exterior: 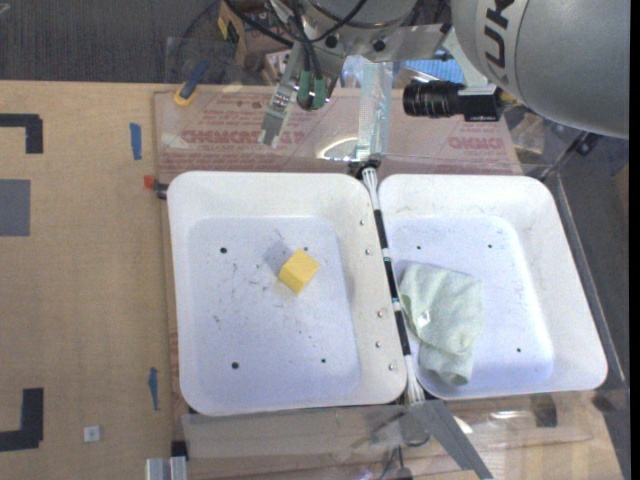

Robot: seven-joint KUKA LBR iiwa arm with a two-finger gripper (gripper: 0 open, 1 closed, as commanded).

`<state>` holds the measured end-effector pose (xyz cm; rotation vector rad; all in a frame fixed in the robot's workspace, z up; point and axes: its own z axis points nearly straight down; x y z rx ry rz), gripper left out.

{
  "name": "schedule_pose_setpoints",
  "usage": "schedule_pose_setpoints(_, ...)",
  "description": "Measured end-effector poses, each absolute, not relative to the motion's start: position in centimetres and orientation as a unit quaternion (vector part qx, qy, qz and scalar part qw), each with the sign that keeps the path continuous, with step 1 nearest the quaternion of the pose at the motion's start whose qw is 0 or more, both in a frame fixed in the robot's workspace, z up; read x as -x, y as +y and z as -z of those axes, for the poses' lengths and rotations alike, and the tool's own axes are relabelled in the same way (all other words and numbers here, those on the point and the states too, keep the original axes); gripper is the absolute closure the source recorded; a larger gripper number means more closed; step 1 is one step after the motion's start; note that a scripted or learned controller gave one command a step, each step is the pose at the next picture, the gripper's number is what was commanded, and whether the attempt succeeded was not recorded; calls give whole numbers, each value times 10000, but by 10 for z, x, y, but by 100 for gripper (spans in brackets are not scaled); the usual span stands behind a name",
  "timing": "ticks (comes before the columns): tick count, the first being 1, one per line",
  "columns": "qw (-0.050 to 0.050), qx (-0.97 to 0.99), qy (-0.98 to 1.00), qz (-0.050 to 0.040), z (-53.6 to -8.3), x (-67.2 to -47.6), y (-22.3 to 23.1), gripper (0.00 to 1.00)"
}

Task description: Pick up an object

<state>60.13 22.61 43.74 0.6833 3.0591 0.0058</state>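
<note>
A small yellow block lies near the middle of the left bin. A crumpled pale green cloth rests in the right bin, against its left wall and front edge. My gripper hangs high at the top of the view, beyond the far rim of the left bin and well away from both objects. Its two fingers stand apart, open, with nothing between them.
The arm's big grey body fills the top right corner. A clear plastic sheet with red lettering lies behind the bins. A ridge separates the two bins. Bare wooden bench extends to the left.
</note>
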Motion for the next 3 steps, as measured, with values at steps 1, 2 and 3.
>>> schedule_pose_setpoints(1,33,-2178,9760,-17,-437,-601,226,0)
schedule_pose_setpoints(2,14,-1484,9889,-10,-340,-496,226,0)
schedule_pose_setpoints(3,47,-1475,9890,-24,-352,-497,227,100)
